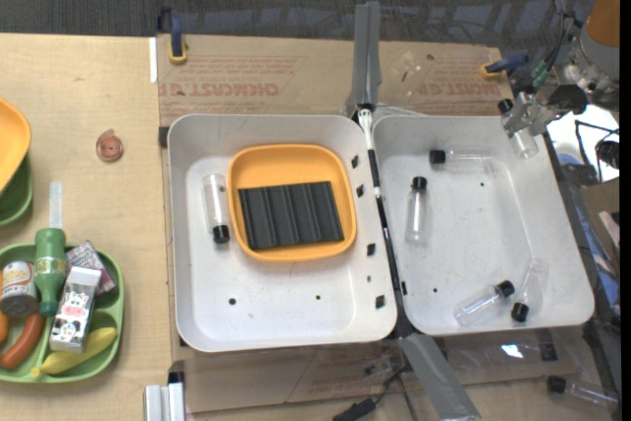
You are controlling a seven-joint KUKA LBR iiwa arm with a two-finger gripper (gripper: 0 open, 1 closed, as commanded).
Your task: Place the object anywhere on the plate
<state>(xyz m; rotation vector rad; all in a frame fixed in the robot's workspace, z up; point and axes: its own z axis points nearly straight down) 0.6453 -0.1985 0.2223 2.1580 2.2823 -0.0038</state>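
The clear vial [418, 209] in the right bin [562, 311] looks light, rigid and slippery, best pinched mid-body; the claw's [521, 118] state I cannot tell.

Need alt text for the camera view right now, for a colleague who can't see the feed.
Overhead view of two white bins: the left bin holds an orange plate bearing a dark ridged block, with one clear vial beside it. The right bin holds four clear black-capped vials, and the gripper sits over its far right corner.
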